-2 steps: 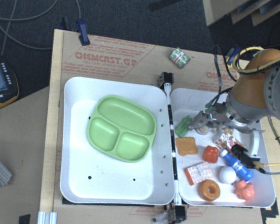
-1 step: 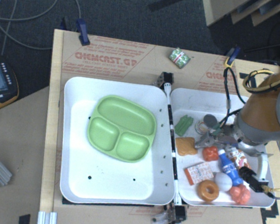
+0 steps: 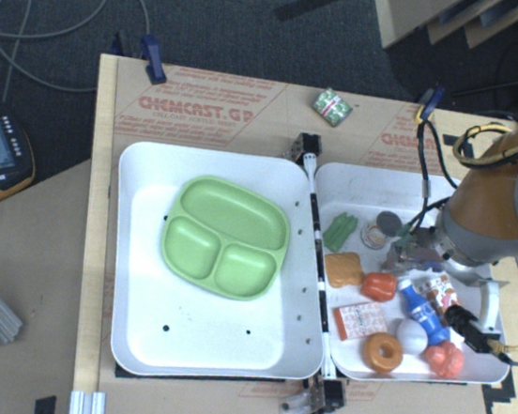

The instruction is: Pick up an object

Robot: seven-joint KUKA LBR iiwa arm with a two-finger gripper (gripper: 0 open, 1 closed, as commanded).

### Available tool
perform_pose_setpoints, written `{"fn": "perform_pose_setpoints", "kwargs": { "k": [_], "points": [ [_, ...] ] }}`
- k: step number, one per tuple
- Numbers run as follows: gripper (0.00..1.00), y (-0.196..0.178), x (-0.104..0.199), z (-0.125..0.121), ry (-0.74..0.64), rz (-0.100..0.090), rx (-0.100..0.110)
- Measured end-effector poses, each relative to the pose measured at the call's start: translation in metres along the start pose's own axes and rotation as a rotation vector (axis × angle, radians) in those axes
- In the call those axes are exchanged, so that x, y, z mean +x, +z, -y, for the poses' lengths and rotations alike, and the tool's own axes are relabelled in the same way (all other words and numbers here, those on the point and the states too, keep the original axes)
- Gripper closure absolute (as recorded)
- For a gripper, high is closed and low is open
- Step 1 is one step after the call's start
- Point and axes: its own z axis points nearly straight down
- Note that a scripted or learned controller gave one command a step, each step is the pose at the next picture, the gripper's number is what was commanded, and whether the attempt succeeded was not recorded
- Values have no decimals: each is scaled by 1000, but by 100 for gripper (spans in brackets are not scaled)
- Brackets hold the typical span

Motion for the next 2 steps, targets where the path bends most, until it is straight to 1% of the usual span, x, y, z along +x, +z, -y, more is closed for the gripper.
{"fn": "perform_pose_setpoints", "kwargs": {
  "k": [1,2],
  "points": [
    [100,10,-15,57,0,0,3],
    [0,10,-14,56,-1,0,2]
  ]
}}
